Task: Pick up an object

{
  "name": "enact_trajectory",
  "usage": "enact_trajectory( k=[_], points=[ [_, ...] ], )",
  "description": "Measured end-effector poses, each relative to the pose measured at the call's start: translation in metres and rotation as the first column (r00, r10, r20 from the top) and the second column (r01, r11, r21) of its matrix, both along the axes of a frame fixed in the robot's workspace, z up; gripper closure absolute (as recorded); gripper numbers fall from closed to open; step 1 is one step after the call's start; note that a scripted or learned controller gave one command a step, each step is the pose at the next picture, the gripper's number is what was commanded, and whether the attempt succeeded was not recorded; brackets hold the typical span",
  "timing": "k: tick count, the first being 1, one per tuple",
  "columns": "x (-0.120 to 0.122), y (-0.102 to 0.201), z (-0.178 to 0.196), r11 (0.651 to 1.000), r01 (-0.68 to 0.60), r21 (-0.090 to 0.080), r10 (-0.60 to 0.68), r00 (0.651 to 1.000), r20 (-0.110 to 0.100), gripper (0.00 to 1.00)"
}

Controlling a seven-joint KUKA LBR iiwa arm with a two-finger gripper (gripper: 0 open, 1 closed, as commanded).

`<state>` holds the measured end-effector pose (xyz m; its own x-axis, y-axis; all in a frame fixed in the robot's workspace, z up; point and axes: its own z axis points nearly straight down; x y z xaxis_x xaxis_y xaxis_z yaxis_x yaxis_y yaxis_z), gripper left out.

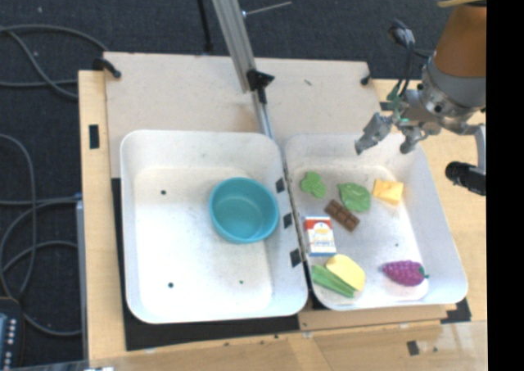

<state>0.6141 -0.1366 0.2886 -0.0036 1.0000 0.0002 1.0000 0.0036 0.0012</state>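
No target is named, so I take any item in the right bin point(438, 222) as fair. Nearest the gripper point(387, 138) is the cheese wedge point(388, 191), near the bin's far right. Left of it lie a green leaf point(354, 196), a chocolate bar point(342, 215) and a second green piece point(312, 184). Nearer me sit a small carton point(320, 236), the corn point(345, 273) and the grapes point(404, 272). A blue bowl point(243, 210) sits alone in the left bin point(147, 197).

Gripper hangs above the far edge of the right bin, fingers spread wide, nothing between them.

Risks as I judge them:
- Descent from here may land on the bin's far rim rather than on an item.
- Cheese lies close to the right wall; one finger could catch the wall and shove the wedge.
- Leaf and chocolate bar nearly touch; a grasp there may pinch both or neither.
- Flat pieces may slip out under the closing fingers.
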Motion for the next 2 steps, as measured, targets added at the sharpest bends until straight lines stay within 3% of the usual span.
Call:
enact_trajectory(
  k=[1, 2],
  points=[
    [0.0, 0.0, 0.0, 1.0, 0.0, 0.0, 0.0, 1.0, 0.0, 0.0],
    [0.001, -0.006, -0.043, 1.0, 0.005, -0.003, -0.005, 1.0, -0.004, 0.0]
  ],
)
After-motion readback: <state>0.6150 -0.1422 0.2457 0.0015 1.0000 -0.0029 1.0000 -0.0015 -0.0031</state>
